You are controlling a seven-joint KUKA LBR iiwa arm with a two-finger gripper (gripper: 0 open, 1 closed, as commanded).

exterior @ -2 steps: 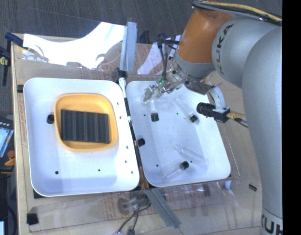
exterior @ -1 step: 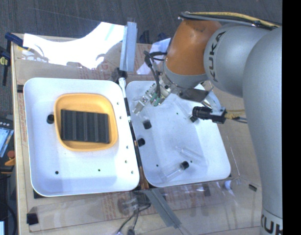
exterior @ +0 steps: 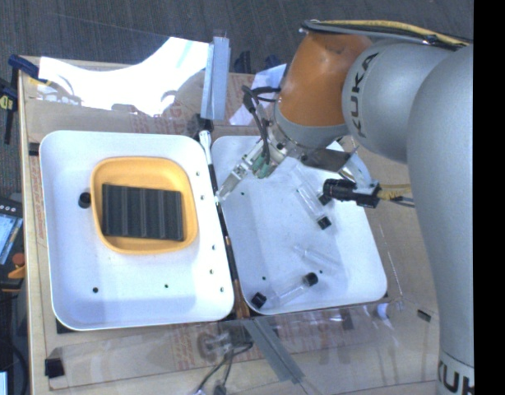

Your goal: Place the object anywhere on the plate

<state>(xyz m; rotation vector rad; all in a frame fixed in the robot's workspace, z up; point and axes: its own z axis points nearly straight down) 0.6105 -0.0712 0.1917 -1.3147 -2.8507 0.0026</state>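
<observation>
A yellow plate (exterior: 142,174) lies in the left white bin (exterior: 71,278). A dark ribbed rectangular object (exterior: 145,211) rests flat on the plate, covering most of its middle. My gripper (exterior: 251,169) hangs below the orange wrist band (exterior: 318,81), over the top left corner of the right bin (exterior: 359,270). It is near the divide between the two bins and apart from the plate. Its tip points down-left toward the bin edge, and I see nothing held in it.
Several clear tubes with black caps lie in the right bin, one (exterior: 312,207) near its middle and one (exterior: 289,290) by the front edge. A small black piece (exterior: 85,199) sits left of the plate. The grey arm (exterior: 425,179) covers the right side.
</observation>
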